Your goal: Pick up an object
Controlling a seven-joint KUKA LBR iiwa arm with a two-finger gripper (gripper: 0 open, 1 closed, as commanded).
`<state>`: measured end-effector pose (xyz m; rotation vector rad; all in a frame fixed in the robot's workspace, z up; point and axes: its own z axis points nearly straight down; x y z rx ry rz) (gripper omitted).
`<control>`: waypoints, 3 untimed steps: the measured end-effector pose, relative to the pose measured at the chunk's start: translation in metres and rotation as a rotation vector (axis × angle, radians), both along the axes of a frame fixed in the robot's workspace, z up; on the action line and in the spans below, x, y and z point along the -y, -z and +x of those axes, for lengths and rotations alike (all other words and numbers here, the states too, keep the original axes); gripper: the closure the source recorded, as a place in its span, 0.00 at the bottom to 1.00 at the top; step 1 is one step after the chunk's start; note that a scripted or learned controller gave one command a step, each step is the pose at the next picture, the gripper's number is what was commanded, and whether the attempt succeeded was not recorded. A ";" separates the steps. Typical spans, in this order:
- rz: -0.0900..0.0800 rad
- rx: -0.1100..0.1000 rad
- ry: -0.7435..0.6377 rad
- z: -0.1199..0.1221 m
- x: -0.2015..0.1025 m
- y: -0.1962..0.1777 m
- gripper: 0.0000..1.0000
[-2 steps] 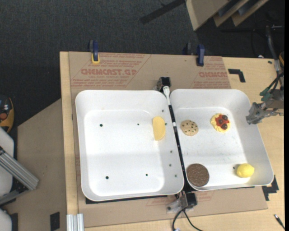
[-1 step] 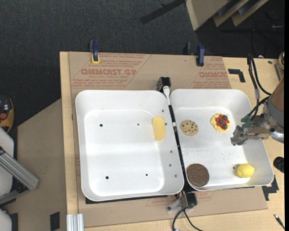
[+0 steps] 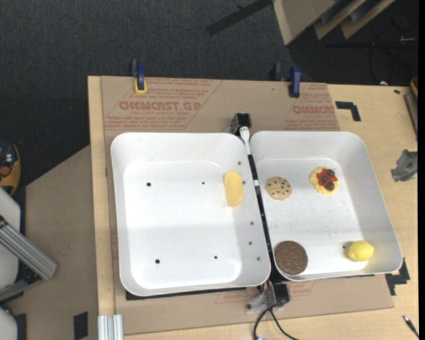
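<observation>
Seemingly pre-reach: the grey gripper (image 3: 403, 166) at mid-right, its grip impossible to tell, must next descend over the small round yellow lemon-like toy (image 3: 360, 251) at lower right.

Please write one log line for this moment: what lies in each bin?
left bin: yellow oblong piece | right bin: chip cookie, jam tart, brown cookie, lemon | nothing picked yet

1. The worktop (image 3: 199, 99) is a brown board printed with red lettering, lying on a dark grey carpeted floor (image 3: 60, 40).
2. Two blue clamps (image 3: 139, 70) grip the worktop's far edge.
3. Beyond its far right corner stands pale wooden furniture (image 3: 332, 16).
4. Left of the worktop lies a grey metal rail (image 3: 23, 249).
5. Soft light falls evenly across the worktop.
</observation>
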<state>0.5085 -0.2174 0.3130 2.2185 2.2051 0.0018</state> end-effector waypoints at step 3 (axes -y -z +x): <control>0.015 -0.022 -0.012 -0.009 -0.055 0.009 1.00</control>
